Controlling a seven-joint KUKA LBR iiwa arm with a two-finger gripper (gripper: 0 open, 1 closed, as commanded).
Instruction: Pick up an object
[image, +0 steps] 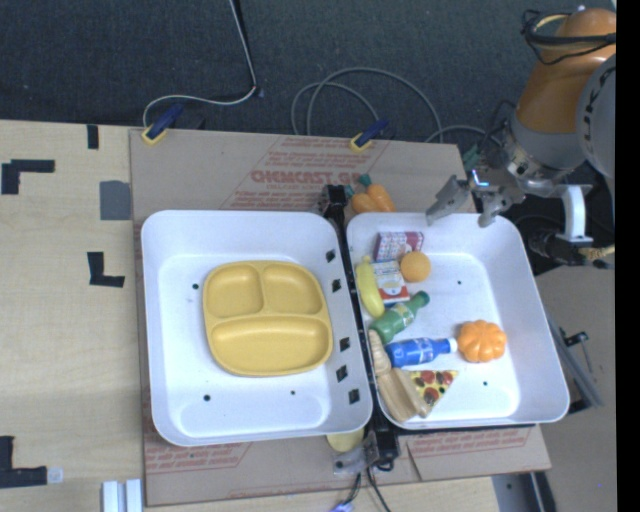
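My gripper (467, 205) hangs open above the far edge of the right bin (530, 300), its two grey fingers spread apart with nothing between them. In that bin lie an orange pumpkin (482, 340), a small orange ball (415, 266), a pink-and-white carton (397, 245), a yellow banana (369, 288), a green bottle (398, 317), a blue bottle (418, 351), a pizza slice (432, 382) and a tan bread piece (390, 392). All of them sit nearer the camera and to the left of the gripper.
The left bin (165, 330) holds a yellow divided plate (267, 316). An orange toy (370, 198) lies on the cardboard just behind the bins' joint. Cables loop across the dark floor at the back. The arm's orange band (565, 80) is at the upper right.
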